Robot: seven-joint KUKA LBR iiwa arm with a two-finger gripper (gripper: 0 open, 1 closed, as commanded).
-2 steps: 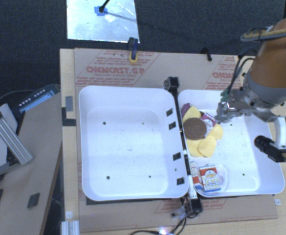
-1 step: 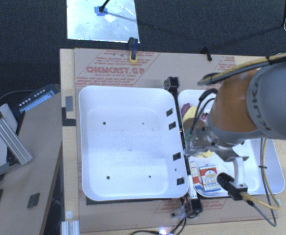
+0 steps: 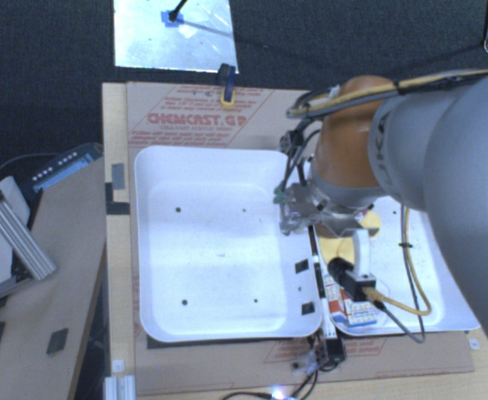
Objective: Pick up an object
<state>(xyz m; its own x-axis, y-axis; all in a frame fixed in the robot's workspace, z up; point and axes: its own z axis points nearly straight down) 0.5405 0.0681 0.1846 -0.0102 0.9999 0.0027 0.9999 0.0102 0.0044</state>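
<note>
The grey arm with its orange band (image 3: 348, 144) reaches in from the right and hangs over the inner edge of the right bin (image 3: 427, 302). My gripper (image 3: 295, 210) sits low under the wrist, right by the wall between the two bins, and the arm covers most of it. A yellow object (image 3: 342, 247) lies in the right bin just below the wrist, partly hidden. A small red, white and blue packet (image 3: 352, 312) rests near that bin's front edge. I see nothing between the gripper's jaws.
The left bin (image 3: 210, 240) stands beside it on brown printed cardboard (image 3: 195, 117). A blue and yellow clamp (image 3: 226, 83) sits at the cardboard's far edge. A metal plate (image 3: 173, 23) lies beyond the bench.
</note>
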